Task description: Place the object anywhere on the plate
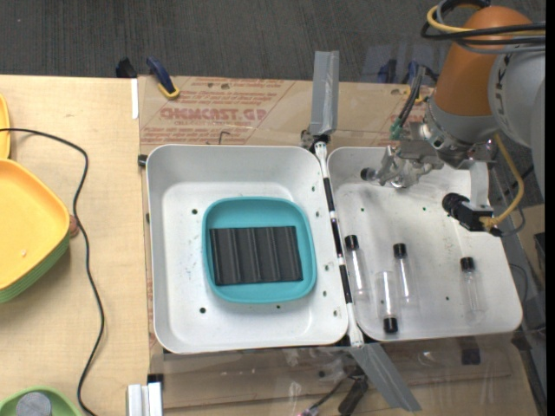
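Observation:
A teal plate (257, 251) with a dark ridged centre lies in the middle of the left white bin (173, 189). Several clear tubes with black caps lie in the right bin (503, 310): one (352, 265) along its left wall, one (401, 274) near the middle, one (388, 303) beside that one and one (469, 282) toward the right. My gripper (395, 175) hangs over the back of the right bin, up and away from the tubes. I see nothing held in it.
Yellow dishes (26, 232) are stacked at the bench's left edge, and a black cable (82, 232) runs past them. Behind the bins lies a cardboard sheet (217, 111) with a blue and yellow tool (162, 76). A grey divider (334, 224) separates the bins.

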`<state>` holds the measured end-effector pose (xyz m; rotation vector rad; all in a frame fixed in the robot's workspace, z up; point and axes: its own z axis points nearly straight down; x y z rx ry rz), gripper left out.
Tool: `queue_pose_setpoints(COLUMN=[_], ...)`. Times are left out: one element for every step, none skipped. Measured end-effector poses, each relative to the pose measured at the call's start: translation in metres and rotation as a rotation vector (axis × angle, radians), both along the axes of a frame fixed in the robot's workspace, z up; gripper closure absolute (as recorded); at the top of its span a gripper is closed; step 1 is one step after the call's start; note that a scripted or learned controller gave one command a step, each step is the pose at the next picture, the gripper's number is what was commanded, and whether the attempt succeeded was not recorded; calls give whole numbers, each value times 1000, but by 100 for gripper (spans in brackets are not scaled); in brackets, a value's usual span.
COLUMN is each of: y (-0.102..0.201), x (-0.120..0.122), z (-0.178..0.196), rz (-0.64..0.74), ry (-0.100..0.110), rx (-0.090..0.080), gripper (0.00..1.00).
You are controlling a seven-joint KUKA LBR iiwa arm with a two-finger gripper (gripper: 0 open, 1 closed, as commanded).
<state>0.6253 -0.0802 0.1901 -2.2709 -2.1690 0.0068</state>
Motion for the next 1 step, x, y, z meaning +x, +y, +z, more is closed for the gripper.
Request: queue_pose_setpoints(y=[0], x=[0], z=[0], rz=[0], ry=[0], rx=[0], gripper=[0])
